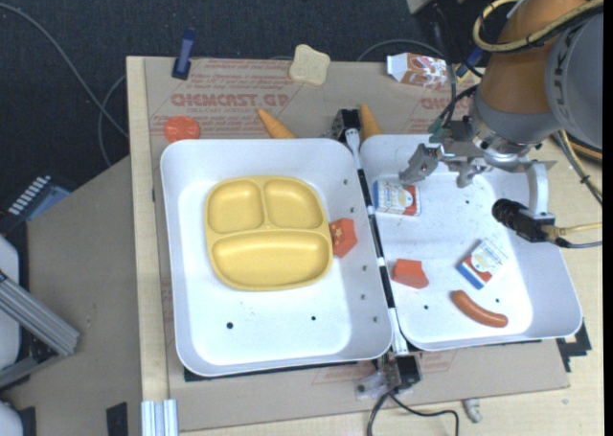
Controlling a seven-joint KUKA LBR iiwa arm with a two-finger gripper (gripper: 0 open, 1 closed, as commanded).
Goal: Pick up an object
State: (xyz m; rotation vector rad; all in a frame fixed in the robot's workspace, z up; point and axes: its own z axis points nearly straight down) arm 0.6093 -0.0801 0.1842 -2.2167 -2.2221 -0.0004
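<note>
We see the gripper (458, 158) above the right bin (546, 314), its grasp state indiscernible; a small carton (396, 197) lies just beside it, a sausage (478, 309) well apart.

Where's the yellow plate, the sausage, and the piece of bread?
yellow plate (268, 262), camera view, floor of its big lower compartment.
sausage (478, 309), camera view, middle of its length.
piece of bread (309, 64), camera view, centre of the slice.
</note>
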